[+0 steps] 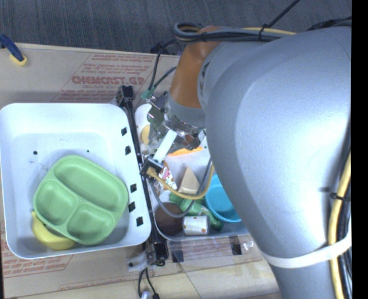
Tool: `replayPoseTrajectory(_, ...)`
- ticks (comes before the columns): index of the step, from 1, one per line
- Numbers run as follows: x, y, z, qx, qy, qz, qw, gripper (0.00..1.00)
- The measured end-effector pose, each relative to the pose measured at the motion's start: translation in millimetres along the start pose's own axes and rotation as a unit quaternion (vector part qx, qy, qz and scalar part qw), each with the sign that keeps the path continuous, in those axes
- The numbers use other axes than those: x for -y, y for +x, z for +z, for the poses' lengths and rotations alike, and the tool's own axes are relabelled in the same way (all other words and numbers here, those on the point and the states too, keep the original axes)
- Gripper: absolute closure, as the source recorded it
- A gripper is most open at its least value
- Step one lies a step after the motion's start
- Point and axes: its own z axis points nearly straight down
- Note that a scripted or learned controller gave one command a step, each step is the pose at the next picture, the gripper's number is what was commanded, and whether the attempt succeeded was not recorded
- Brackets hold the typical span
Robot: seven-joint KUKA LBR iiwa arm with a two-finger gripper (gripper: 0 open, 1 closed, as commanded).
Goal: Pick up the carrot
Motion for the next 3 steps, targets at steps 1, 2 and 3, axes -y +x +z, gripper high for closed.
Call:
replayPoseTrajectory(1,23.9,-38.8,3.4,0.004,0.003,0.171,0.9853,1.0)
replayPoseTrajectory(2,56.5,-55.2,-144.2,-0.001,-0.003,0.306,0.9521,1.0)
replayPoseTrajectory(3,80.7,-62.5,-24.3,0.005,0.003,0.234,0.9722,1.0)
